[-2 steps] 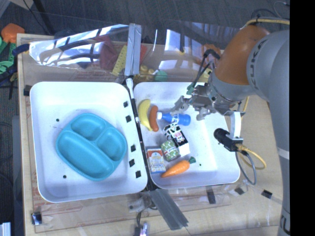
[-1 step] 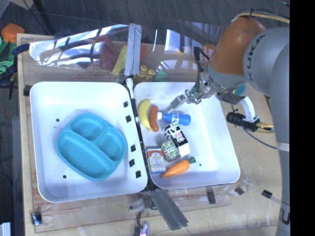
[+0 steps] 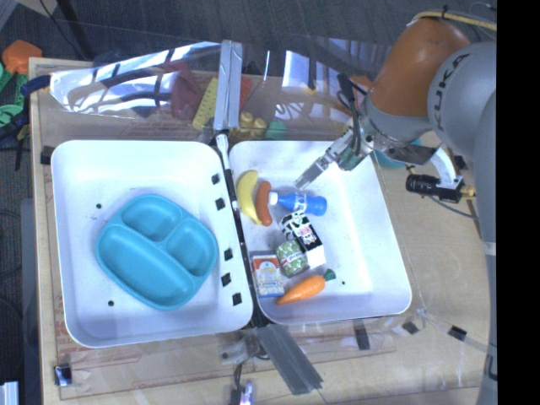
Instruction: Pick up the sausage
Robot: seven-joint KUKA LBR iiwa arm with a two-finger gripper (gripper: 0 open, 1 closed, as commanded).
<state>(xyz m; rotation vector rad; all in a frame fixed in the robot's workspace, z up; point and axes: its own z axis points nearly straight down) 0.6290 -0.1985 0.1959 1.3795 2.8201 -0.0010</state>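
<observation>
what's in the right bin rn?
Right bin holds a banana with the sausage against it, a blue bottle, a carrot and small cartons. Gripper hovers above the bottle. Anything under the cartons is hidden.

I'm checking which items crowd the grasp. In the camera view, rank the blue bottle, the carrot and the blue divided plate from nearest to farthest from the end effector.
From the end effector:
1. Blue bottle, just below it, right bin.
2. Carrot, right bin's near edge.
3. Blue divided plate, left bin.
</observation>
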